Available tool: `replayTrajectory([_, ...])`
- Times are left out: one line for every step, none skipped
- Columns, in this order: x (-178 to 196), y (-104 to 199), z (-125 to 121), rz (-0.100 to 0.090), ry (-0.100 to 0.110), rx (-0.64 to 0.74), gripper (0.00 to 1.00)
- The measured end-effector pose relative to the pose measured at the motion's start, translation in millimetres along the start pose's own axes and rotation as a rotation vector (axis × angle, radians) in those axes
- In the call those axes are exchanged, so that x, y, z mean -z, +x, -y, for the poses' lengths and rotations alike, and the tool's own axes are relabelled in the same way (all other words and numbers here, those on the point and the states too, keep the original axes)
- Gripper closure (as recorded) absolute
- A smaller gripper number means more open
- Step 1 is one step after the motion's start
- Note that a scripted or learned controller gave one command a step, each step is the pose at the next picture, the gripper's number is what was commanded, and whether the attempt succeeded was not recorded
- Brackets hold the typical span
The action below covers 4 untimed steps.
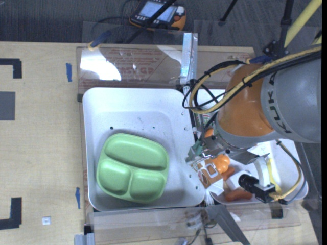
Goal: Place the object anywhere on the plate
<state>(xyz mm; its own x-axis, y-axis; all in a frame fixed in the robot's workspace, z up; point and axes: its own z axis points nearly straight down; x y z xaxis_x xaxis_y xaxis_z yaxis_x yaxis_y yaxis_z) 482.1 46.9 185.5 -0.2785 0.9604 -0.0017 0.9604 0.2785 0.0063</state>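
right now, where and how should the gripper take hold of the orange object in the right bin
Probably across the rounded orange body, coming straight down from above. It lies low in the right bin, close to the wall shared with the left bin, among other items, so a side approach looks blocked. The gripper hangs right beside it, and the arm hides part of its shape, so this is a guess.

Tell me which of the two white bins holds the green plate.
The left bin, away from the arm, holds the green plate. The right bin under the arm holds orange items instead.
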Motion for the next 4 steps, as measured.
replayTrajectory([-1.0, -26.6, 8.1, 0.0, 0.004, -0.039, 1.0])
replayTrajectory([45.8, 30.4, -58.4, -0.001, 0.007, 0.202, 1.0])
replayTrajectory([38.7, 93.0, -46.0, -0.004, 0.012, 0.292, 1.0])
replayTrajectory([61.6, 127.3, -38.9, -0.003, 0.005, 0.56, 1.0])
